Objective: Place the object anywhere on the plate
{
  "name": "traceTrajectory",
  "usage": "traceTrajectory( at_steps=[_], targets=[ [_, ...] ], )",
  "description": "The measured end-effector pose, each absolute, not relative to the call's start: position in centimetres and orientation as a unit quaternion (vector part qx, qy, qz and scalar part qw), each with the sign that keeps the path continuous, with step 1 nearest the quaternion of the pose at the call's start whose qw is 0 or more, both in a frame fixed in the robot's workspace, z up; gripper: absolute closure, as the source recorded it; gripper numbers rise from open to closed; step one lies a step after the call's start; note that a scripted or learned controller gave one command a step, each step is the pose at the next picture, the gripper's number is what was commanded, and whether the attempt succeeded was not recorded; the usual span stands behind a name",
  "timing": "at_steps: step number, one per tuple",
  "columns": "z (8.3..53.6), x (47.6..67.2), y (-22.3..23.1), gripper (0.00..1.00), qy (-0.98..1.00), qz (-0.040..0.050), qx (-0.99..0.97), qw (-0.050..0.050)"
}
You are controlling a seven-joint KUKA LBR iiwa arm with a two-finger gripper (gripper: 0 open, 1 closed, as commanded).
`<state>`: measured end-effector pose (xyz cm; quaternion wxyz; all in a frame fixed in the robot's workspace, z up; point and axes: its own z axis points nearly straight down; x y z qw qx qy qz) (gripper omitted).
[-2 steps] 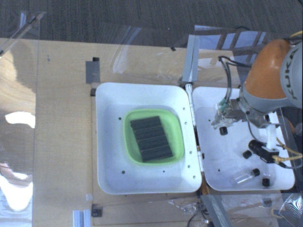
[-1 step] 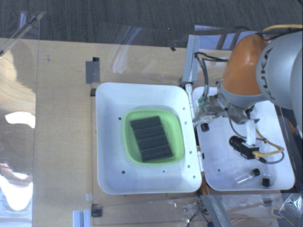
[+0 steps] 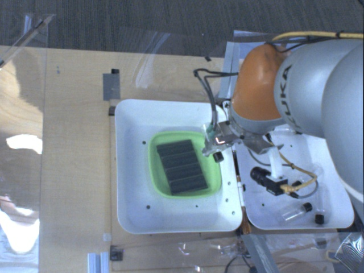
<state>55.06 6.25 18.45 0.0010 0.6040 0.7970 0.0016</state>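
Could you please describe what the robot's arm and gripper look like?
The arm is a bulky, rounded grey casing with black KUKA lettering and a glossy orange band above the wrist. Thin black cables loop to the small metallic gripper.

Robot lab, by all signs: grey arm (image 3: pixel 318 78) at right above a wooden bench (image 3: pixel 74 169) with white bins (image 3: pixel 129 169); clear panel (image 3: pixel 23 95) at left, carpet (image 3: pixel 142 10) along the top.
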Motion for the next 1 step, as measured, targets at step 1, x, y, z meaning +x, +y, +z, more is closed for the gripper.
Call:
traceTrajectory(
  at_steps=[1],
  targets=[
    [18.46,55.07,6.21,0.00,0.797,0.0017,0.604,0.001]
  ],
)
